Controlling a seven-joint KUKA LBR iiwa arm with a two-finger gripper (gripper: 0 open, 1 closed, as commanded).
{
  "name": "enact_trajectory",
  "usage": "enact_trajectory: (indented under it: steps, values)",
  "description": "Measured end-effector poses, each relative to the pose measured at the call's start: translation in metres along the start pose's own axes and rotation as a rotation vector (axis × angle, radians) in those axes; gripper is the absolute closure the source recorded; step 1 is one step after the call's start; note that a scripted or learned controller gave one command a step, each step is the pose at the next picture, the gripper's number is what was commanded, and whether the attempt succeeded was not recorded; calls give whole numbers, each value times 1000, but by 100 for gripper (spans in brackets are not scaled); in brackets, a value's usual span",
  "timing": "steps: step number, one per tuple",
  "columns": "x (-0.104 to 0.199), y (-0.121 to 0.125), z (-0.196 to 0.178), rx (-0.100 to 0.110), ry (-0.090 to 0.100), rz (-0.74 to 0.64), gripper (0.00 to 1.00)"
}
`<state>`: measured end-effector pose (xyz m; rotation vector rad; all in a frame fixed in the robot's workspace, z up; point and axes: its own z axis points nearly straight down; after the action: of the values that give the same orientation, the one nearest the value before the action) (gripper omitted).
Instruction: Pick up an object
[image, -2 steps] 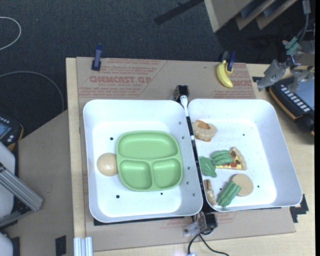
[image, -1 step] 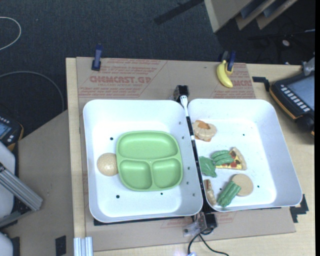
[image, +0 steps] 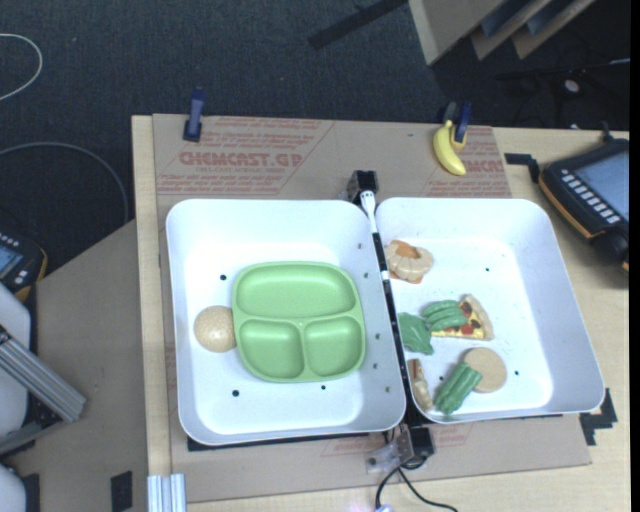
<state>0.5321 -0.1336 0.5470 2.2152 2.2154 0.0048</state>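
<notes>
Resting on brown board (image: 300, 150), two white bins (image: 190, 300) above dark carpet (image: 200, 50).

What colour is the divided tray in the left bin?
The divided tray is light green, seen plainly in the camera view.

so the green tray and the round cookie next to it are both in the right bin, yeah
Not the right bin. The camera view shows the green tray and the round cookie touching its left edge both in the left bin.
</notes>
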Motion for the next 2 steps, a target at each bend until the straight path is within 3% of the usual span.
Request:
enact_trajectory:
  steps: [1,2]
  values:
    - [-41,-31,132,22,7,7,100]
    - [-39,-28,113,1,0,0,100]
